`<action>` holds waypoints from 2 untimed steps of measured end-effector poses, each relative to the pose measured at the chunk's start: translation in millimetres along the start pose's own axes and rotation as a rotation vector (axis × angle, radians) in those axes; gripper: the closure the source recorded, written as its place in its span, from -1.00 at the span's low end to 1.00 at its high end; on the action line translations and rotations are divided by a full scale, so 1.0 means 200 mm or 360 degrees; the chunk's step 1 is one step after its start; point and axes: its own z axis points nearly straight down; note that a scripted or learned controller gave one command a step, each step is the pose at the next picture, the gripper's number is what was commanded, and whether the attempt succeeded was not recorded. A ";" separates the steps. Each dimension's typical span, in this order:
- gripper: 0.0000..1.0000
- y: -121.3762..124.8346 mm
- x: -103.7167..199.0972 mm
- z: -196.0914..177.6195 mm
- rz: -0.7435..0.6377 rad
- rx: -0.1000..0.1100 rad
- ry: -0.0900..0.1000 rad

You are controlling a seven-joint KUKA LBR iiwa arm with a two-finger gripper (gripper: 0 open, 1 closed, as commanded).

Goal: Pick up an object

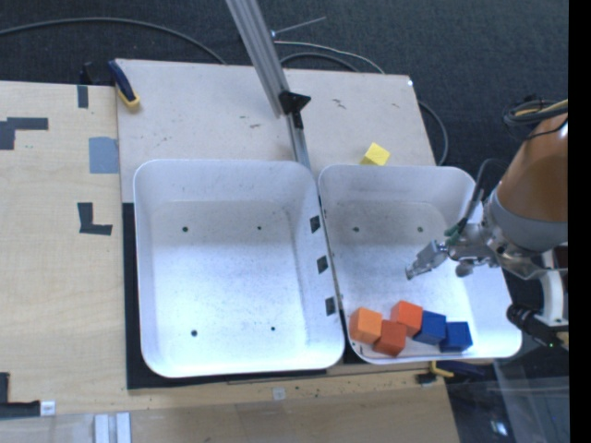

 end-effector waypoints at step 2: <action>-1.00 0.31 0.00 0.56 0.0002 0.0003 -0.0003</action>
